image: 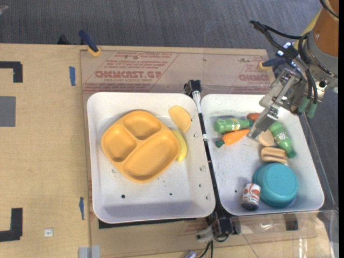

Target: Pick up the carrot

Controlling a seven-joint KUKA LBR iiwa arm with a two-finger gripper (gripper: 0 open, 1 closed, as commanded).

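Observation:
The carrot (234,137) is orange with a small green top at its left end. It lies on its side in the right bin (314,168), just below a green bottle (232,124). The gripper (258,129) reaches down at a slant from the upper right, and its tip is at the carrot's right end, low over the bin floor. The carrot still lies on the bin floor. Part of a small orange-red item (253,116) shows just behind the gripper.
Also in the right bin are a second green bottle (282,136), a beige piece (266,139), a bun (273,155), a blue bowl (276,184) and a small can (250,195). The left bin (102,198) holds a yellow divided plate (140,144), a banana (182,147) and a yellow slice (180,117).

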